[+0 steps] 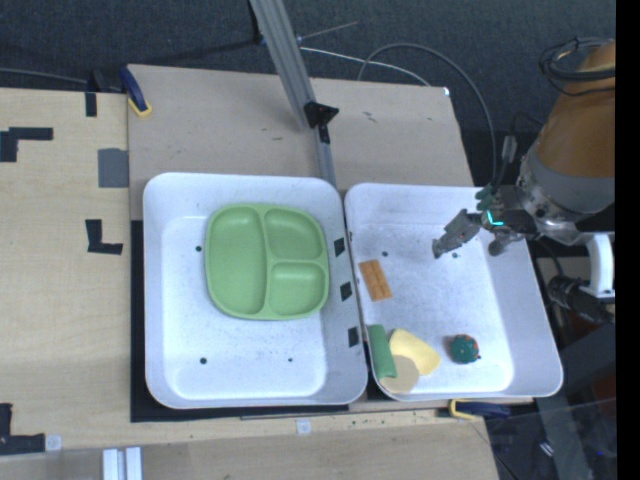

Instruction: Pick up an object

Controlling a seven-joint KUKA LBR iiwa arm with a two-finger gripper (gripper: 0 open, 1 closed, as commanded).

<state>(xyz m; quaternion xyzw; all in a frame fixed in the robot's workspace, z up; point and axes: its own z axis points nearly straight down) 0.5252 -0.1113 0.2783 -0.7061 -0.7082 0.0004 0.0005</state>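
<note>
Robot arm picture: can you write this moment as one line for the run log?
gripper: above right white bin, nothing between fingers | small orange flat card, yellow soft piece, green-red round toy: lying in bin | green divided plate: left bin

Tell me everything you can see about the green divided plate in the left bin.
The green divided plate is pale green, looks like matte plastic, and has a rounded-square outline with a raised rim. Ridges split it into three wells: one long well along its left side and two smaller ones stacked on its right. Nothing lies in the wells. It sits flat and right side up on the floor of the left bin, in the upper middle part, touching only the bin floor. The gripper hangs over the other bin, well away from it.
</note>
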